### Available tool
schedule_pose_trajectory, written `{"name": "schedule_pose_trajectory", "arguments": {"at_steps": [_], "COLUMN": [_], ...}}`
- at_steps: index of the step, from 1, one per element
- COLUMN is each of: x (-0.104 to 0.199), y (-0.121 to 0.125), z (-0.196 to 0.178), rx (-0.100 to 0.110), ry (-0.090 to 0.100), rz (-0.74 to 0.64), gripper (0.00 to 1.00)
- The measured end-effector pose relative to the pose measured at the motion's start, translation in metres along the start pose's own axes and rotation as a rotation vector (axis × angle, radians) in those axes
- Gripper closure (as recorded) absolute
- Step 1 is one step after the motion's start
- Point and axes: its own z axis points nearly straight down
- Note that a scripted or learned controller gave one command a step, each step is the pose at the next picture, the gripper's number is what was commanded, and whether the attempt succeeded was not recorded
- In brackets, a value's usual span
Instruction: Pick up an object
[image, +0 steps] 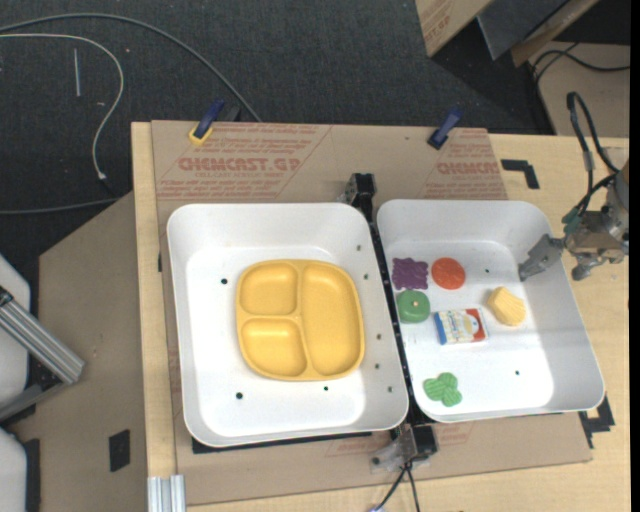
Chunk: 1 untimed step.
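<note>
Camera view: we note the gripper (560, 250) at the right bin's (560, 385) right rim; whether it is open, we cannot tell. Nearby inside lies a yellow block (508, 306). Left bin (200, 300) bears a yellow compartment plate (300, 320).

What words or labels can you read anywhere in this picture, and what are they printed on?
"CHEMCAST GP": red print on the brown protective sheet behind the left bin.
"CHEMCAST": the same red print, repeated behind the right bin; partly readable.
Small red, white and blue packet in the right bin: it carries print, too small to read.
</note>
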Motion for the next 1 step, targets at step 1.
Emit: {"name": "schedule_pose_trajectory", "arguments": {"at_steps": [1], "x": [0.0008], "y": [0.0032], "z": [-0.0079], "rx": [-0.014], "ry": [-0.004], "rz": [-0.004], "gripper": [0.00]}}
